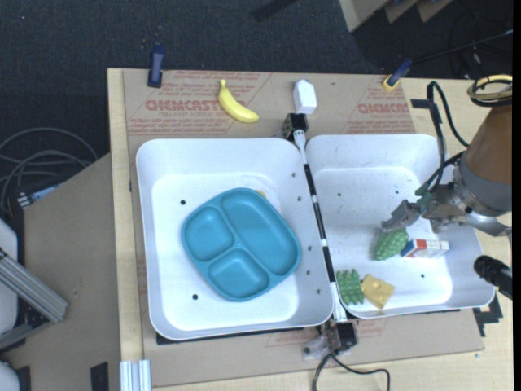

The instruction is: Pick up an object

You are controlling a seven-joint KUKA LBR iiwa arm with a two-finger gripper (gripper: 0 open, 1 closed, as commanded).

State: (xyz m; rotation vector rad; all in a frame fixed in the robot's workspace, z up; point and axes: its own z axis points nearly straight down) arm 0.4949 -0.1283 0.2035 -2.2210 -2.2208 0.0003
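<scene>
My gripper [417,221] hangs over the right bin [358,169], in its right half, and looks open, with nothing between its fingers. One grey finger [401,215] points down and left. Just below it lie a bumpy green object [391,244] and a small white box with red and blue print [426,248], side by side. Nearer the bin's front edge lie a second green object [350,287] and a yellow cheese-like wedge [378,292], touching each other.
A blue three-compartment plate [238,243] lies in the left bin [163,177]. On the bench behind the bins are a yellow banana [237,104] and a small white block [305,96]. The arm's cable [440,129] loops over the right bin's back corner.
</scene>
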